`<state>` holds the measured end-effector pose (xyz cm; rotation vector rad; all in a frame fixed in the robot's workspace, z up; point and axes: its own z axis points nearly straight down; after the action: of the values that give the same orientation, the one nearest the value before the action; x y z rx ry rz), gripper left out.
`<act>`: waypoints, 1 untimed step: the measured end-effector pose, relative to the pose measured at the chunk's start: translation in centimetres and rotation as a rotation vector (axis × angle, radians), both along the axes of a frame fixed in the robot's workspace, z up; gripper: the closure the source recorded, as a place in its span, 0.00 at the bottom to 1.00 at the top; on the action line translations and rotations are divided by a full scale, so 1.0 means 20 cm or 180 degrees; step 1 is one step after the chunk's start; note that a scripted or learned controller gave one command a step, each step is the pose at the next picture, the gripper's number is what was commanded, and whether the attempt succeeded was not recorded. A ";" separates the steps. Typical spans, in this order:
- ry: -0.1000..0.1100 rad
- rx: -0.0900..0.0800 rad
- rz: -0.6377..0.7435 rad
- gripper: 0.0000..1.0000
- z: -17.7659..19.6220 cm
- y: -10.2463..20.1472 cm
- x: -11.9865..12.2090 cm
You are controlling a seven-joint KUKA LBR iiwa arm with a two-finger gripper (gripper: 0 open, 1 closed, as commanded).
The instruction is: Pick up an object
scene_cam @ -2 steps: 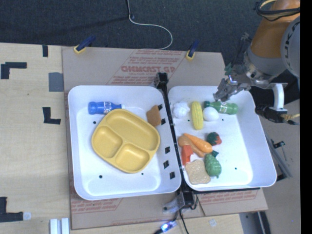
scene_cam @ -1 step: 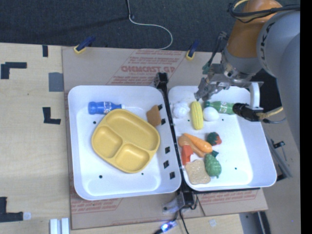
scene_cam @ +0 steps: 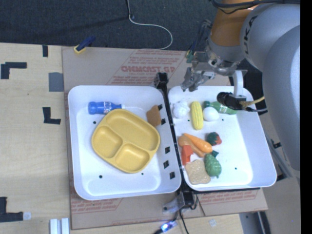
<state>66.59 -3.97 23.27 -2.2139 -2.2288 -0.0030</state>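
Note:
My gripper (scene_cam: 191, 84) hangs over the far left edge of the right bin (scene_cam: 243, 145), above and just behind a white garlic-like piece (scene_cam: 181, 109) and a yellow corn cob (scene_cam: 196, 114). Nothing is between its fingers. Further toy food lies in this bin: a white egg (scene_cam: 210, 113), a green bottle (scene_cam: 225, 108), an orange carrot (scene_cam: 197, 142), a red piece (scene_cam: 187, 153), a red-and-green piece (scene_cam: 213, 139), a green vegetable (scene_cam: 212, 165) and a slice of bread (scene_cam: 197, 172).
The left bin (scene_cam: 80, 130) holds a yellow divided plate (scene_cam: 126, 139), a blue bottle (scene_cam: 102, 107) and a brown piece (scene_cam: 154, 115). A black divider clip (scene_cam: 161, 79) sits between the bins. The grey arm (scene_cam: 273, 43) fills the upper right.

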 end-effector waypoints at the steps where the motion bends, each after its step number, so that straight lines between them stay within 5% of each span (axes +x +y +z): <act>1: 0.0015 -0.0009 -0.0018 1.00 -0.09 -0.04 -0.06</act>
<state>65.39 -4.76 21.49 -2.2194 -2.2214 0.0053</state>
